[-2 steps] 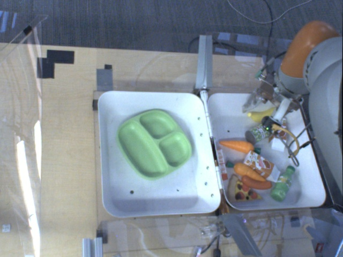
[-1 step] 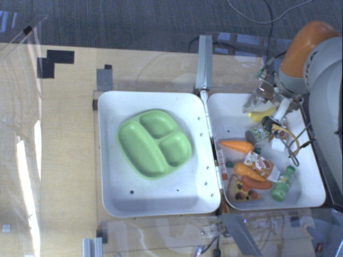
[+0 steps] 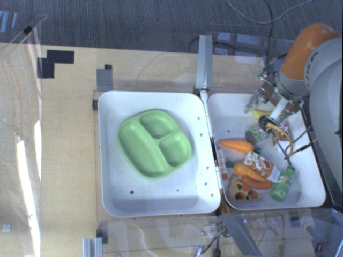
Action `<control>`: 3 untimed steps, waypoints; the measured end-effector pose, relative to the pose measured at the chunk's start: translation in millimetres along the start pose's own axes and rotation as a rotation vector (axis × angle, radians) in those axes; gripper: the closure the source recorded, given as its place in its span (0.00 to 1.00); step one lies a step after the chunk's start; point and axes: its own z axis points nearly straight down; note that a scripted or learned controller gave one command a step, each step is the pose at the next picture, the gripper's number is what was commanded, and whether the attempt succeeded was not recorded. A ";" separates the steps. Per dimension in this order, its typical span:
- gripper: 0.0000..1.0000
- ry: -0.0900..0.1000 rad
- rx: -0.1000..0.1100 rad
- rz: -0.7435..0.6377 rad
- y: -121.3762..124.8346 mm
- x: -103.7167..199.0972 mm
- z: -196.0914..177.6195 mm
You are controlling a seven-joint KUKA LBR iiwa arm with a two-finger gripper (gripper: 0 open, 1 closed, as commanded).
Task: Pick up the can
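Can (image 3: 258,134) lies on side in right bin (image 3: 316,199), just above upper carrot (image 3: 236,145). Gripper (image 3: 270,105) hangs above-right of can, apart from it; grip state: cannot tell. Advice: descend straight over can body, avoid carrot and yellow item (image 3: 259,113) nearby.

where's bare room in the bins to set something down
Left bin: bare white floor in a band around the green divided plate, widest along the near edge. Right bin: bare at the far left corner, above the carrot. Its near half is crowded with food items, and the gripper hangs at the far right.
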 end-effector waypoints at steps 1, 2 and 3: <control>0.00 -0.004 0.007 -0.007 2.4 0.6 0.0; 0.00 -0.007 0.002 0.098 0.6 2.8 0.8; 0.00 -0.003 -0.001 0.162 0.1 1.0 0.7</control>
